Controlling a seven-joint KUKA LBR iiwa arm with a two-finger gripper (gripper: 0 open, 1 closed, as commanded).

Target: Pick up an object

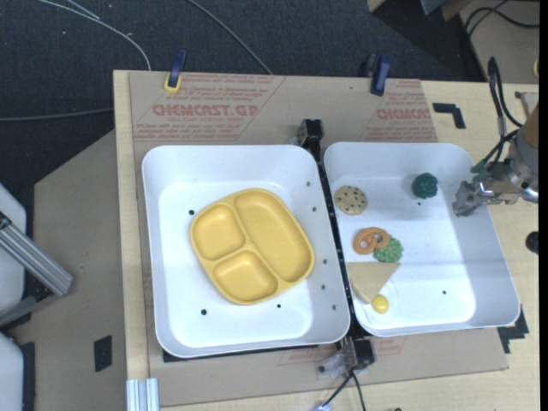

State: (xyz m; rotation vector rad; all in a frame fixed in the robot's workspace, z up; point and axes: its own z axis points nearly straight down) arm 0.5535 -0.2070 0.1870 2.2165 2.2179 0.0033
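Observation:
The right bin (445, 255) holds a round speckled cookie (350, 199), a dark green broccoli-like ball (425, 185), an orange pretzel (370, 241), a small green leafy piece (389, 251), a tan wedge (373, 278) and a small yellow ball (380, 304). My gripper (476, 193) hangs at the bin's right rim, just right of the green ball, with nothing visible between its fingers.
The left bin (171, 187) carries a yellow three-compartment tray (249, 245). Blue clamps (378, 74) sit at the board's far edge. Cables run at the upper right near the arm.

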